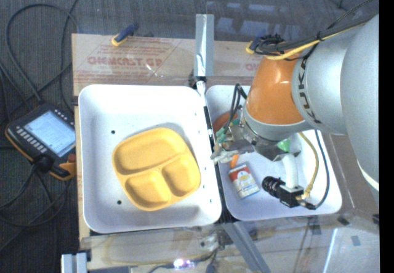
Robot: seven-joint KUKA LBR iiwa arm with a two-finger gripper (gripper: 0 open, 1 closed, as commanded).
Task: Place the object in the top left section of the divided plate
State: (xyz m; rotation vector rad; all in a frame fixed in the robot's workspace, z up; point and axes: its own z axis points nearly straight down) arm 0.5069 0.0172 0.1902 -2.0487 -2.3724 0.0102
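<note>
Arm (289, 96) over right bin (332, 204); yellow plate (157, 168) lies left, in left bin (92, 142). Small carton (244, 180) just below wrist. Grip state: cannot tell.

Gripper (226, 150) low over right bin (332, 204), close to divider wall. Small carton (244, 180) just below fingers. Left of fingers, beyond wall: yellow divided plate (157, 168), sections bare, open approach from above.

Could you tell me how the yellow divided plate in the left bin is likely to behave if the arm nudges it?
The yellow divided plate looks like smooth moulded plastic, so it is probably stiff and light. Lying flat and low on the left bin floor, it seems unlikely to tip. On that smooth white floor it would probably slide or turn if pushed.
</note>
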